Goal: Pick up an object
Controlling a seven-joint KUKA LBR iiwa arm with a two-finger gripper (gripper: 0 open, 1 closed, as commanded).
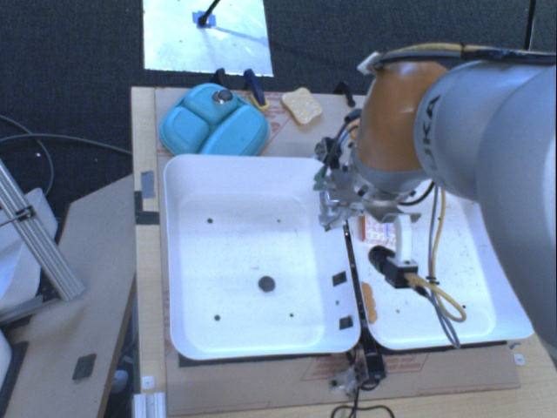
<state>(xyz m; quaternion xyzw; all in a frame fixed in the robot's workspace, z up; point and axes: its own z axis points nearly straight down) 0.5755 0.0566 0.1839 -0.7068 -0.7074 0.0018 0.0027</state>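
My gripper (334,205) hangs below the orange-banded wrist, over the ridge where the two white bins meet, near their back half. A small dark round disc (266,283) lies on the floor of the left bin (187,233). In the right bin (474,320) a narrow orange piece (368,303) lies close to the dividing wall. A red-and-white packet (379,228) shows partly under the wrist. The arm hides much of the right bin's back part.
Behind the bins on the bench sit a light-blue lidded container (213,122), a tan sponge-like piece (302,105) and a blue-handled tool (255,87). A pale sheet (206,24) lies on the dark floor beyond. Metal rails (35,242) stand at the left.
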